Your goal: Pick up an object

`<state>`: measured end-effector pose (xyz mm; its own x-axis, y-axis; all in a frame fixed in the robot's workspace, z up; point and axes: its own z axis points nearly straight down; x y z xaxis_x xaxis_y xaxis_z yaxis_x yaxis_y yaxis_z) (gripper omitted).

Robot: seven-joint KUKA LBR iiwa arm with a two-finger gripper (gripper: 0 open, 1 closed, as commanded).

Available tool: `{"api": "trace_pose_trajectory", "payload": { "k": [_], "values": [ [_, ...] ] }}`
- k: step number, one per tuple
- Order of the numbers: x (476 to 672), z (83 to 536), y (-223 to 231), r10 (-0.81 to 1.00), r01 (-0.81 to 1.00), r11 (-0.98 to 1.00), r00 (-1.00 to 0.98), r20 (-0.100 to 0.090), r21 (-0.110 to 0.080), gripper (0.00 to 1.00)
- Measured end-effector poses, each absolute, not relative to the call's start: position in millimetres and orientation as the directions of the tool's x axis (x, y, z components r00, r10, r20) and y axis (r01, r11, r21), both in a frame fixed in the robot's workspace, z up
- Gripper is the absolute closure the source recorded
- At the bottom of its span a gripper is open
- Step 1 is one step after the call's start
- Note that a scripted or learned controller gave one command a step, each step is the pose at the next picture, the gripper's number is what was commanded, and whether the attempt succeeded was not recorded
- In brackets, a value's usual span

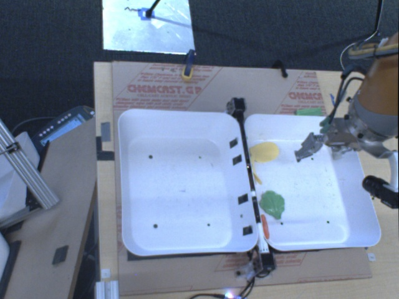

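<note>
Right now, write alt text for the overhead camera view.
A robot gripper hangs over the right bin, which holds a yellow piece, a green piece and a small orange piece. The left bin sits beside it.

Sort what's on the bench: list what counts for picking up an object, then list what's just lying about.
For the job:
- tool, above the right bin
- yellow object
- green object
- small orange object by the divider

Lying about:
- left bin
- yellow clamp on the cardboard sheet
- reflective panel behind the bench
</note>
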<state>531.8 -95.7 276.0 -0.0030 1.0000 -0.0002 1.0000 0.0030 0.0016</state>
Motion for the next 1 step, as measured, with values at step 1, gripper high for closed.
{"api": "trace_pose_trajectory", "payload": {
  "k": [1],
  "values": [
    [532.9, 287.2, -95.6, 1.000, 1.000, 0.006, -0.006, 0.000, 0.005, 1.00]
  ]
}}
